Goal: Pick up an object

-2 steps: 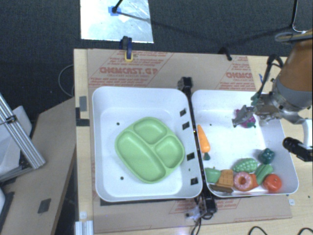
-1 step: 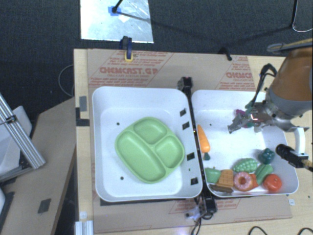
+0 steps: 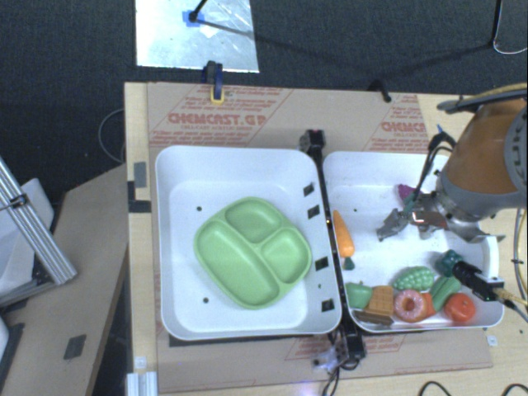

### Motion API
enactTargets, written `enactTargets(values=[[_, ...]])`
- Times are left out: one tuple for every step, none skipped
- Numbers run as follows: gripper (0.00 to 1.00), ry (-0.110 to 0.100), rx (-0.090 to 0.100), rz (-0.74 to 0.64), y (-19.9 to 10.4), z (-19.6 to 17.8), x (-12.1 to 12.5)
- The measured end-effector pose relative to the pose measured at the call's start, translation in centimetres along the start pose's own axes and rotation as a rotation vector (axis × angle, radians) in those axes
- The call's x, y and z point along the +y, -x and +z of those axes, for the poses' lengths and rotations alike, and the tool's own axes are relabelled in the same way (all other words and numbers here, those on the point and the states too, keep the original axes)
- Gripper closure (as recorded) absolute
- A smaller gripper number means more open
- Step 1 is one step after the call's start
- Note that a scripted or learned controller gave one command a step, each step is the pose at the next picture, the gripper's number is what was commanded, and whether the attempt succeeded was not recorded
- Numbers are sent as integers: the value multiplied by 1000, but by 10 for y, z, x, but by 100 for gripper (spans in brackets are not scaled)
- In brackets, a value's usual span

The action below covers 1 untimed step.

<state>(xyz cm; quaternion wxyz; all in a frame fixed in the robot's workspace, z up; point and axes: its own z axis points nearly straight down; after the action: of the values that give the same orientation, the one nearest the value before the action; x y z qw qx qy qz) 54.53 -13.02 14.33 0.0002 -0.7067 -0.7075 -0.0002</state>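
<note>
My gripper (image 3: 394,223) hangs low over the middle of the right bin (image 3: 363,180), above bare white floor and with nothing seen in it. An orange carrot (image 3: 342,234) lies to its left along the bin's left wall. A small purple piece (image 3: 406,192) sits just behind it. Along the front wall lie a green piece (image 3: 359,294), a brown toast slice (image 3: 381,304), a pink donut (image 3: 410,305), a leafy green item (image 3: 415,278), a green pepper (image 3: 444,289) and a red tomato (image 3: 460,307). A teal object (image 3: 450,261) lies under the wrist.
The left bin (image 3: 190,180) holds a green divided plate (image 3: 252,252). A black divider with clips (image 3: 323,221) runs between the bins. The arm's orange band (image 3: 493,151) looms over the right bin's right side. Cardboard (image 3: 247,118) lies under both bins.
</note>
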Motion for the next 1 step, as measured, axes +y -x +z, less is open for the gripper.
enactTargets(values=[[0,-2,1,0,0,52,0]])
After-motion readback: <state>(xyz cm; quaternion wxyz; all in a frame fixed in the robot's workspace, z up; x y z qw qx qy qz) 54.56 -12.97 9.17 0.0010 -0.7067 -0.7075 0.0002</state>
